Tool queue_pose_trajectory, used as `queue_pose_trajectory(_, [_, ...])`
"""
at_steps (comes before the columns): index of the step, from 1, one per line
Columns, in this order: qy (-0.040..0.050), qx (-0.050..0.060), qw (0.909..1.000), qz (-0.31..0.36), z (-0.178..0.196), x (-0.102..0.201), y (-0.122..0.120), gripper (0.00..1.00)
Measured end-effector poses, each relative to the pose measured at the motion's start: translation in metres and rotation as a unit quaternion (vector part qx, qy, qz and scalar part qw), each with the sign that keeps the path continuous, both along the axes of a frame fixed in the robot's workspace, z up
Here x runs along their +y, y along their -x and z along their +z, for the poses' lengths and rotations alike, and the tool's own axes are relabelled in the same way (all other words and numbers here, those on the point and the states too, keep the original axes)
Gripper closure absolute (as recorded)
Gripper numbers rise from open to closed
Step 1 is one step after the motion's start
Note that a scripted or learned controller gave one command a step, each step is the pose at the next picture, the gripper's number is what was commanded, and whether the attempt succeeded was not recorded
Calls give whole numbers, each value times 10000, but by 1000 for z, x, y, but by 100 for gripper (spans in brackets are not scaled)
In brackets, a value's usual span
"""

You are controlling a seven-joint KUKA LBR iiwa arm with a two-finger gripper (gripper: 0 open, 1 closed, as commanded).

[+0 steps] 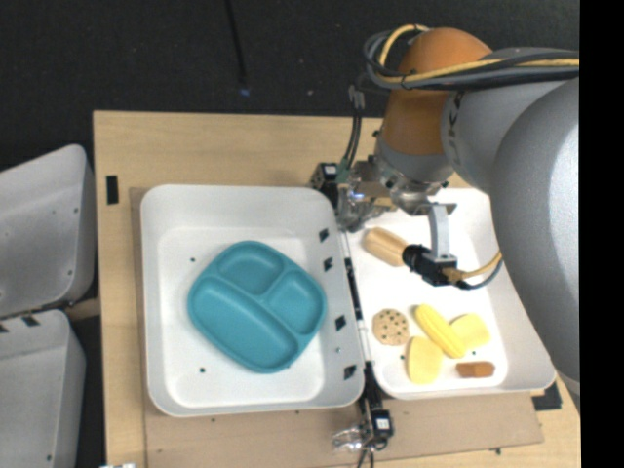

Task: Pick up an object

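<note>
Worktop (117,154) carries two white bins side by side, touching along the middle. Left bin (156,261): one teal divided plate (255,305), lying flat and turned at a slant, nothing else in there. Gripper (359,206) sits over the far left corner of the right bin (512,364), right at the divider wall; can't tell if it's open or closed, the wrist hides it. Nearest item is a tan cylinder (385,247), just beside the gripper on the near side, lying on its side, long axis running far-left to near-right. Nothing between it and the gripper. Nearer the front: round cookie (391,327) by the divider, yellow corn cob (439,330) on the same diagonal, a pale yellow piece (424,361) touching it, then a small orange-brown piece (476,369).
</note>
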State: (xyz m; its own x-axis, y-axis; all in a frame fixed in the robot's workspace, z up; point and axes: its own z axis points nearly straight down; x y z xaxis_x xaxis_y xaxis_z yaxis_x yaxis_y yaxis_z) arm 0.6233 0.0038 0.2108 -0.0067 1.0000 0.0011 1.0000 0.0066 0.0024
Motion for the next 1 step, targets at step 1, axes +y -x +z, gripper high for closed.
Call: queue_pose_trajectory(1, [0, -6, 10000, -3, 2, 43, -25, 100])
